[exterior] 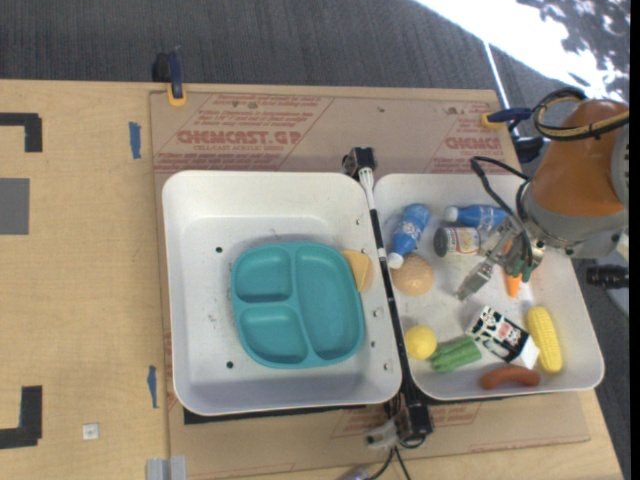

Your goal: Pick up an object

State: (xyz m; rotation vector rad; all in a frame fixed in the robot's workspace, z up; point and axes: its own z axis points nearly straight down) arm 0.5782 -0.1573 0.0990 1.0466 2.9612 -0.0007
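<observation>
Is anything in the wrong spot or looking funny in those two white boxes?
One thing stands out: a yellow wedge in the left bin lies half tucked under the right edge of the teal divided plate, not in a compartment. The bottles, corn and other toy foods lie jumbled on their sides in the right bin, but nothing looks spilled or broken.

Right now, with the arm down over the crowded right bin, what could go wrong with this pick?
1. The tool sits among tightly packed items: the bottles, the carrot and the round bun lie close, so it may nudge or pinch a neighbour.
2. The corn and sausage lie by the bin's rim; a push could jam them there.
</observation>
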